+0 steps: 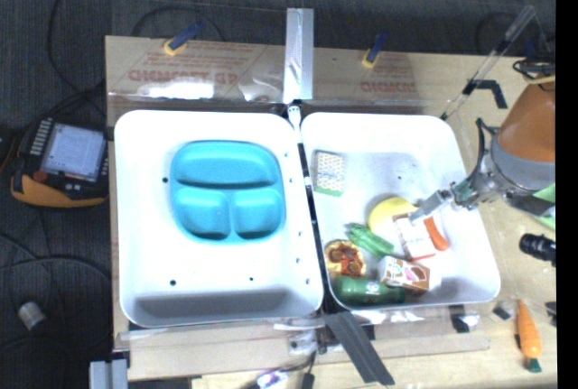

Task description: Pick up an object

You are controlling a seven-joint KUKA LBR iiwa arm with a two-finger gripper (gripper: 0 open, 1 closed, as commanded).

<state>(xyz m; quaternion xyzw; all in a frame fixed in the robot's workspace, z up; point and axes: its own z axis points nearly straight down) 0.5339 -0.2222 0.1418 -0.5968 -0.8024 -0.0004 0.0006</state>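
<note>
— Where the arm reaches in over the right bin's [452,143] right wall, what sits nearest the gripper [424,208]?

— A white carton with a red band [417,238], lying just below the tip, by the bin's right wall. Whether they touch, I cannot tell, nor whether the gripper is apart or together.

— Which way does the carton run?

— Its long axis runs from the bin's middle down towards the lower right corner, flat on the floor.

— And around it?

— A yellow round thing [388,212] just to its left, a green pepper [368,239] beyond that, and a small printed box [404,274] towards the bottom edge. The left bin [144,288] holds a blue divided tray [228,189].
</note>
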